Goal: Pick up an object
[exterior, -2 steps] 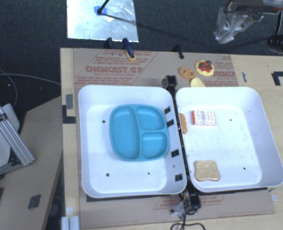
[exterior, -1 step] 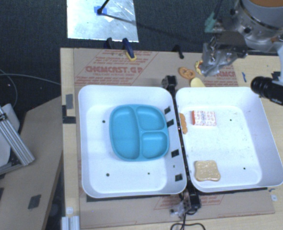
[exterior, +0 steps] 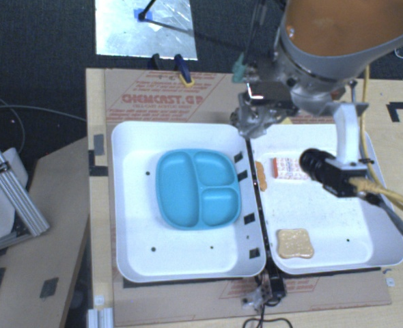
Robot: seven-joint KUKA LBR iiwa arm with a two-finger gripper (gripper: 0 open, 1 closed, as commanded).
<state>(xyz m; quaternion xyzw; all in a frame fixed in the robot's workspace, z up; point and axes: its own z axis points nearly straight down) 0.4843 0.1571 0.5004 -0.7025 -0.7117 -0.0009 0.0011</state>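
Observation:
My gripper [exterior: 255, 120] hangs over the back end of the divider between the two bins, under the grey and orange wrist. Nothing shows in its grasp. In the right bin [exterior: 365, 244] a small red and white packet [exterior: 288, 167] lies near the back, just in front and to the right of the gripper. A thin orange piece [exterior: 261, 175] lies along the divider beside the packet. A tan slice of toast [exterior: 295, 243] rests near the right bin's front edge. A blue divided plate [exterior: 198, 188] sits flat in the middle of the left bin [exterior: 136, 251].
The raised divider with black clips [exterior: 249, 217] runs between the bins. Blue and yellow clamps [exterior: 182, 69] sit on the cardboard behind the left bin. A metal frame [exterior: 7, 190] stands off the bench at far left.

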